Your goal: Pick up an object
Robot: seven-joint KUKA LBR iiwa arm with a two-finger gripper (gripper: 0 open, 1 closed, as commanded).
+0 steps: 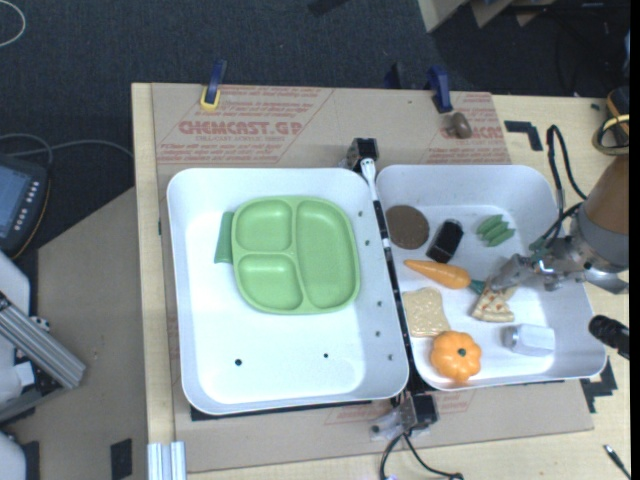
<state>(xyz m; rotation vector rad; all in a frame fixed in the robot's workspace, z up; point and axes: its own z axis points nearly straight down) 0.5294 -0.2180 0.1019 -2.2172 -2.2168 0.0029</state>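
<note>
- Just below the fingers (503, 276), a pizza-slice toy (492, 306) is seen lying flat on the floor of the right bin (535, 190); it is not held between the fingers.
- Whether the fingers are apart or together cannot be told, since they are small and blurred against the white bin.
- To the left of the fingers, an orange carrot (437, 273) is laid at a slant, its tip near the pizza slice.
- Further left and lower, a pale cracker-like piece (424, 311) is seen, and below it an orange pumpkin (455, 355).
- Below and right of the fingers, a small grey-white object (527, 339) rests near the bin's front rim.
- Above the fingers, a green leafy piece (493, 230) is found; up and to the left lie a black block (444, 239) and a brown round disc (407, 226).
- Well to the left, a green divided plate (296, 253) is held by the left bin (200, 308).
- Both bins are carried by the cardboard-covered tabletop (290, 118).
</note>
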